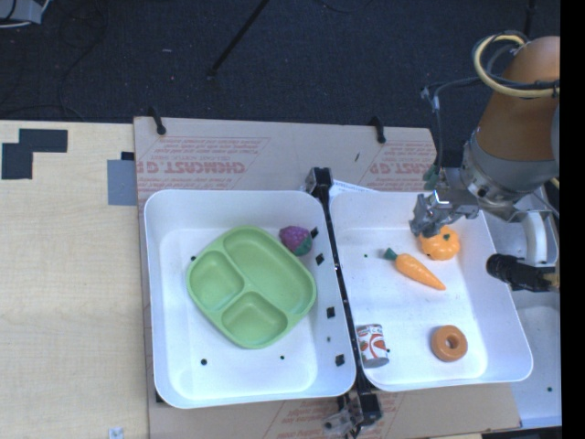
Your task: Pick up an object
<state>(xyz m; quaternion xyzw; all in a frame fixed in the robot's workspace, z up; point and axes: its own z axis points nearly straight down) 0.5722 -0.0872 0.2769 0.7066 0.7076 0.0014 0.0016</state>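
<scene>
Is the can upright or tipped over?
Tipped. The can lies on its side in the right bin, against the divider, its label facing up.

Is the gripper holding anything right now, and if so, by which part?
Cannot be told. The gripper sits right at the top of the small orange pumpkin in the right bin, hiding any contact.

Bench (64, 282): two white bins (174, 373) side by side.
</scene>
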